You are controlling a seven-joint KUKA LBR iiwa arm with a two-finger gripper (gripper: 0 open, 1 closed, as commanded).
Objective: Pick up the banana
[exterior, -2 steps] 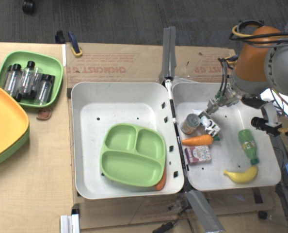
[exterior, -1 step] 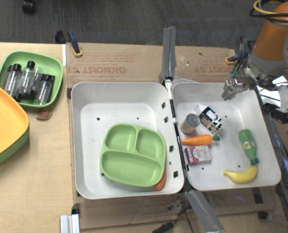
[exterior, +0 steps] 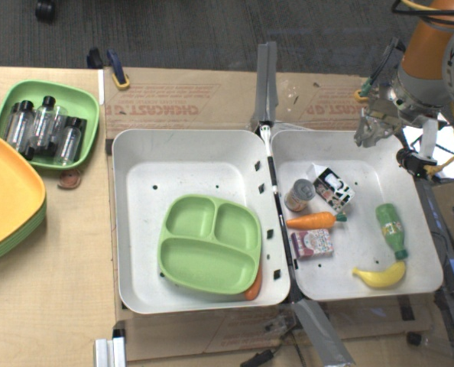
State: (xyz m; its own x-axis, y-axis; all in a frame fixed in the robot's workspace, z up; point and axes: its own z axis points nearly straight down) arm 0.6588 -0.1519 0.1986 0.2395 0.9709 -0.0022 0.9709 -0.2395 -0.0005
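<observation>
While your gripper (exterior: 372,132) hangs over the right bin's (exterior: 433,277) far edge, its grip state impossible to tell, the banana (exterior: 380,275) lies well apart at the near right, beside the green bottle (exterior: 391,229).

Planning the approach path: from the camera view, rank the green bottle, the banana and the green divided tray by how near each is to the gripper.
1. green bottle: right bin, right side, nearest the gripper at that bin's far right corner.
2. banana: right bin, near edge, just past the bottle.
3. green divided tray: left bin, clearly farthest.
</observation>
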